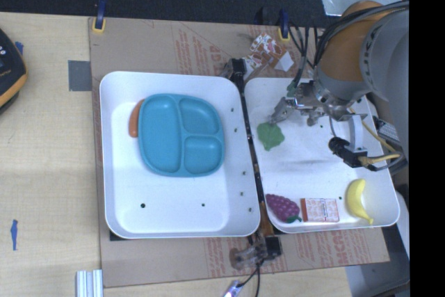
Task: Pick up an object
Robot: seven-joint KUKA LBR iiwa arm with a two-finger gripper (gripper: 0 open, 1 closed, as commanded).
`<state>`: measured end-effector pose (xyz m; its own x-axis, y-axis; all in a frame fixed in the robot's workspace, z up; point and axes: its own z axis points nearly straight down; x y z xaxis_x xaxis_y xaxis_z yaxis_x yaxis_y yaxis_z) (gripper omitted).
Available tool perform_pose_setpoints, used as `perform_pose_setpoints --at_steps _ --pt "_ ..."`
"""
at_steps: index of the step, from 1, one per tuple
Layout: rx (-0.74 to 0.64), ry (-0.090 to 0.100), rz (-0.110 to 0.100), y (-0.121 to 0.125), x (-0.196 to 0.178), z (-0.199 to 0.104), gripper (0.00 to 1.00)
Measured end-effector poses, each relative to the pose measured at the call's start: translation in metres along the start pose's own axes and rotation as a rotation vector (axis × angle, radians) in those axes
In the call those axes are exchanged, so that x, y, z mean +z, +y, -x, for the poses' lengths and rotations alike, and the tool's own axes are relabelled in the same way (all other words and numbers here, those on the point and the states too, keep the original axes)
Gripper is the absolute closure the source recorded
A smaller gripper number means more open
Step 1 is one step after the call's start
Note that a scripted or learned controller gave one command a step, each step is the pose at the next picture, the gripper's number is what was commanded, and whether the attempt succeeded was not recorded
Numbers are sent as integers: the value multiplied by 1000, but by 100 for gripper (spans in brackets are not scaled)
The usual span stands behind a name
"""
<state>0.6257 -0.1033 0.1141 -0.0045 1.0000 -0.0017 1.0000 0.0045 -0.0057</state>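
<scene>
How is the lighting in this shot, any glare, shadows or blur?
Camera view: even, soft light, no harsh glare on the white bins; a faint shadow smudges the right bin floor beneath the arm; the tool and the small items look slightly soft.

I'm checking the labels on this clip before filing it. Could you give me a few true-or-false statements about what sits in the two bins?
1. A blue divided plate lies in the left bin. True.
2. The banana is in the left bin. False: it lies in the right bin, near its front right corner.
3. The grapes lie beside a small red and white box. True.
4. The green leafy toy rests on the blue plate. False: it lies on the right bin's floor, near the end effector.
</scene>
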Motion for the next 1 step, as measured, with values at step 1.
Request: perform_pose_setpoints --at_steps 1 --pt "-1 1 2 30 22 -4 0"
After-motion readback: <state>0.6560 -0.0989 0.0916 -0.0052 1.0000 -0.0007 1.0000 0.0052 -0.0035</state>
